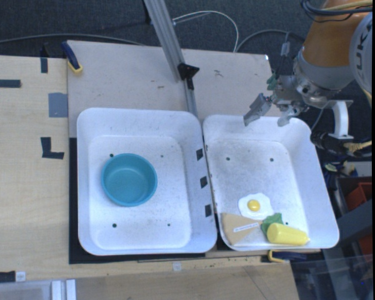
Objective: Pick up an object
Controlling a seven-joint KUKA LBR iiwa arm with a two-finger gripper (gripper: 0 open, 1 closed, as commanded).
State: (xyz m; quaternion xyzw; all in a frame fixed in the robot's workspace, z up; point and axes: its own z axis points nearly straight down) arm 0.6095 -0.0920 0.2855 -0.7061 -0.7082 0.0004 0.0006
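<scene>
A blue bowl (pixel 129 179) sits in the left bin (pixel 90 127). In the right bin (pixel 300 149), near its front edge, lie a toy fried egg (pixel 255 205), a tan wedge of cheese (pixel 239 225) and a yellow corn cob with green leaves (pixel 285 233), close together. My gripper (pixel 269 114) hangs over the right bin's back rim, well away from those toys. Its two grey fingers are spread apart, and nothing is between them.
A grey metal pole (pixel 169 36) slants across the board behind the bins. A blue and yellow clamp (pixel 72 57) sits at the board's back left corner. Cables run behind the right bin and along the bench's right side.
</scene>
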